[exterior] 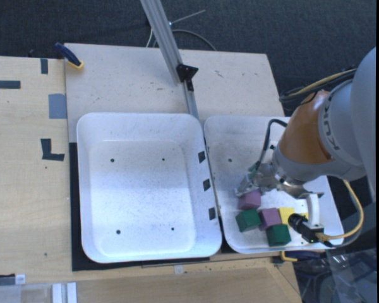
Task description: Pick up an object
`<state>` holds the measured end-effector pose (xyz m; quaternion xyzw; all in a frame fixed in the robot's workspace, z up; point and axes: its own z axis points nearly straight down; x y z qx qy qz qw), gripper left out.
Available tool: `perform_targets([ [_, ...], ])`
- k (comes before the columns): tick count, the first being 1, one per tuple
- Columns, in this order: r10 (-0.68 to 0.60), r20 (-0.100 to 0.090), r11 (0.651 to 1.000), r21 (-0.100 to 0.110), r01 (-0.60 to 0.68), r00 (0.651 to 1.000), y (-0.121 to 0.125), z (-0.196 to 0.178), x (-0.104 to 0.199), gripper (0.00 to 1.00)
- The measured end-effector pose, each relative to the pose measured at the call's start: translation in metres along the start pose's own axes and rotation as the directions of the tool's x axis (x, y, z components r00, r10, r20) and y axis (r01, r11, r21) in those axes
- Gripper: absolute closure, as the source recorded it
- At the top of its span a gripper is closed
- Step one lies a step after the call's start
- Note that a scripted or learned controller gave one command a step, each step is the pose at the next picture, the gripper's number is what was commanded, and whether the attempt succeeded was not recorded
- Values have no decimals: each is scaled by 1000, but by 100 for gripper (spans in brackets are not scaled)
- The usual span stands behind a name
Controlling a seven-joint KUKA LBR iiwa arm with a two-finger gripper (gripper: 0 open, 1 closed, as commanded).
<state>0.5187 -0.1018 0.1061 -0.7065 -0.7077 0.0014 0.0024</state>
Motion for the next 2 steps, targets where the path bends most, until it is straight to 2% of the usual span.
perform_targets([
  [1,-9,-2,1000,-11,9,1000,33,-89,100,100],
  [2,-7,-1,1000,-1,7,1000,-11,-85,185,100],
])
